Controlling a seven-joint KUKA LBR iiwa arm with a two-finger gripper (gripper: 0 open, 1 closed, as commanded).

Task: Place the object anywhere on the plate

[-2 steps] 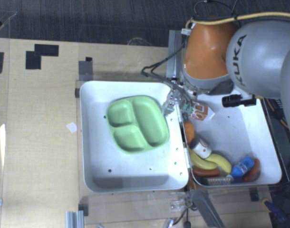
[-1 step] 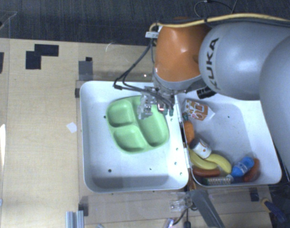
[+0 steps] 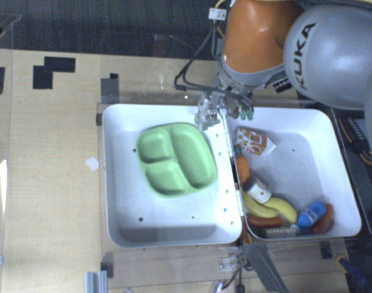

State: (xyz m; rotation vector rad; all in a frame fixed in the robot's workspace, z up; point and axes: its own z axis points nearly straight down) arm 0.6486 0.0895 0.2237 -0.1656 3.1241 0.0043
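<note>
Jaws: state unreadable; the gripper sits at the far rim where the two bins meet, small and partly masked by its own wrist hardware, so whether anything is clamped there is beyond telling (nothing visibly hangs from it); it hangs just over the dividing wall, at the plate's far right corner.

Green plate, three compartments, lies in the left bin, roughly centred, nothing on it; it starts just near-left of the gripper, so any drop move is short and goes toward the camera and leftward.

Candidate objects all in the right bin: a small orange-and-white carton lies nearest, just near-right of the gripper; a carrot-like orange piece hugs the divider below it; a yellow banana lies along the near wall with its long axis running left-right; a blue-and-red item sits in the near right corner (type unclear); a white-and-brown piece rests on the banana's left end.

Judgement: task not done, plate bare; which item is the target is open; if the carton, it is the closest reach, a small shift right and nearer; the wooden surface plays no part.
</note>
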